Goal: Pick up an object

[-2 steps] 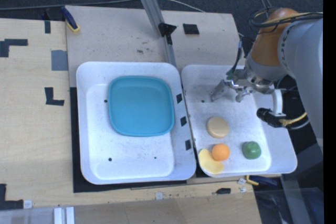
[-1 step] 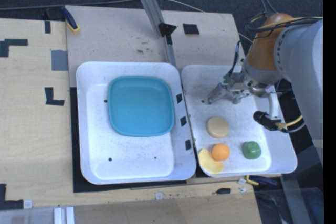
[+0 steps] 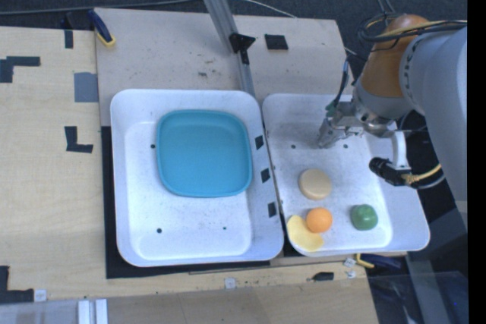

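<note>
Leftmost, the left bin (image 3: 133, 186) carries a blue square plate (image 3: 203, 152) lying flat near its middle; nothing else sits on the plate. Next over, the right bin (image 3: 282, 117) has its contents gathered toward the near edge: a beige round object (image 3: 315, 183), then in front of it an orange ball (image 3: 319, 220) resting against a yellow piece (image 3: 301, 236) at the bin's near-left corner, and a green object (image 3: 364, 217) apart to their right. Farther right and toward the back of that bin, the gripper (image 3: 331, 137) hangs low over bare floor, well clear of all four items. No object is between its tips; grip state cannot be told from this angle.

Judgement: approach/positioning step, no grasp made yet. Nearest candidate is the beige round object, just toward the near edge from the tool. Next move calls for shifting over a chosen item, centring on it, descending, then closing. Orange ball touching the yellow piece may complicate a clean grasp there.
</note>
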Robot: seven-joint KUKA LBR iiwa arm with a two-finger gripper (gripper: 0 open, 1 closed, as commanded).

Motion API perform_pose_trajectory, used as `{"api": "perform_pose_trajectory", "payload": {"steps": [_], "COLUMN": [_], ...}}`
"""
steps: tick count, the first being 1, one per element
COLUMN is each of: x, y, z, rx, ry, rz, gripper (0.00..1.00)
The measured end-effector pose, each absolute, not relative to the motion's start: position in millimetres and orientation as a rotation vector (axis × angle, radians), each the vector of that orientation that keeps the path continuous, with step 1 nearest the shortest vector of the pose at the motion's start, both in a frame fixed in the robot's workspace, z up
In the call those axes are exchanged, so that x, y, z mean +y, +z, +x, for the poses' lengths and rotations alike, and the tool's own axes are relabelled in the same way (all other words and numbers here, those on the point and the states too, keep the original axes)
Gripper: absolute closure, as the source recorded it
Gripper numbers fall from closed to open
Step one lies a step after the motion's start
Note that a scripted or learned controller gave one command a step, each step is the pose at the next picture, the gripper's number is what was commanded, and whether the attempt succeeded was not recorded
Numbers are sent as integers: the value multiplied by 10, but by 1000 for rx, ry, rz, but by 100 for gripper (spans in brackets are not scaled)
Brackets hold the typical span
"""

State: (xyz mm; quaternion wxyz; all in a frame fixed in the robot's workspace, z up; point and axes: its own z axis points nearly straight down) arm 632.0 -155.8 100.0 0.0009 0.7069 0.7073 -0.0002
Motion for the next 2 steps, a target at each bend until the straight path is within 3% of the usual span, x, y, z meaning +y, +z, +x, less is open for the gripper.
{"api": "perform_pose_trajectory", "payload": {"steps": [2], "x": [-1579], "y": [2129], "z": [6222], "rx": [2219], "ry": [5], "rz": [2218], "gripper": [100]}}
